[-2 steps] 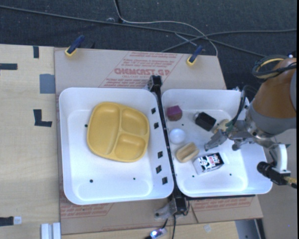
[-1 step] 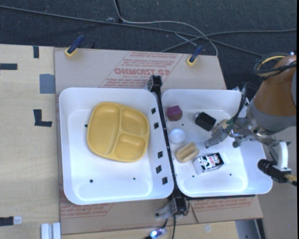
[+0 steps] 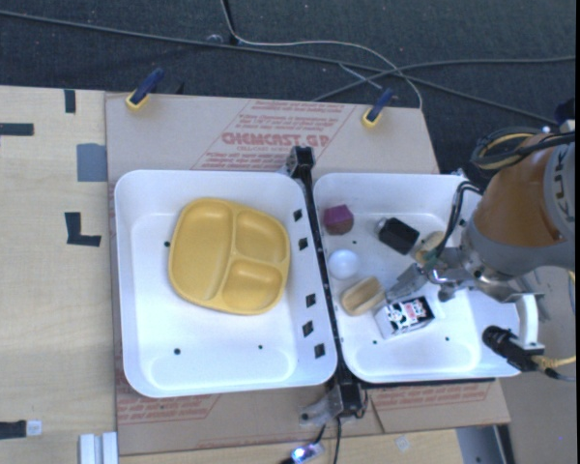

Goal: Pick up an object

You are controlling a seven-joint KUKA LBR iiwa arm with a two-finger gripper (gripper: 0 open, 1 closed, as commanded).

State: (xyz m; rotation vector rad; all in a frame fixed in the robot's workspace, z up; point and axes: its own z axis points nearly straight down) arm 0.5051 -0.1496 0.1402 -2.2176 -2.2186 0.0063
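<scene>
The right bin (image 3: pixel 464 361) holds several small things: a purple block (image 3: pixel 338 218), a black block (image 3: pixel 398 234), a white ball (image 3: pixel 343 263), a tan oblong piece (image 3: pixel 362 295) and a black-and-white patterned item (image 3: pixel 407 314). My gripper (image 3: pixel 418 283) reaches in from the right and hangs low over the middle of this bin. It is just above the patterned item and right of the tan piece. A pale object (image 3: pixel 429 247) is partly hidden behind the wrist. I see nothing held.
The left bin (image 3: pixel 145 356) holds a yellow divided plate (image 3: pixel 229 255). A black divider (image 3: pixel 314 269) runs between the bins. The grey and orange arm (image 3: pixel 522 211) covers the right bin's far right side. Cables lie on the dark floor behind the bench.
</scene>
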